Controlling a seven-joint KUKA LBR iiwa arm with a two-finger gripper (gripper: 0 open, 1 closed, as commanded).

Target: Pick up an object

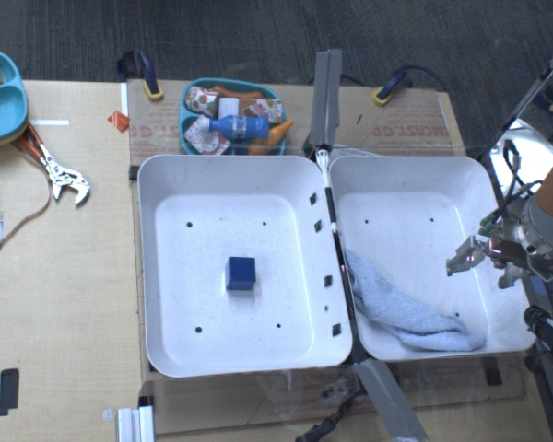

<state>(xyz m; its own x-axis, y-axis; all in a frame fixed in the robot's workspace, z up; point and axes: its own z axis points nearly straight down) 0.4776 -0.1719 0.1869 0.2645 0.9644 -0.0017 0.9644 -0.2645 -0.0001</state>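
A small blue cube [241, 273] sits near the middle of the left bin [166, 339]. A crumpled light blue cloth [401, 308] lies along the front left of the right bin [396, 191]. My gripper [484, 267] hovers over the right bin's right edge, to the right of the cloth and above its far end. Its fingers [461, 260] are spread open with nothing between them. The cube is far to its left, in the other bin.
Behind the left bin stands a small blue tray [195, 95] full of mixed items. A wrench [63, 179] and a teal dish [2, 95] lie on the bench at left. Clamps sit at the back edge.
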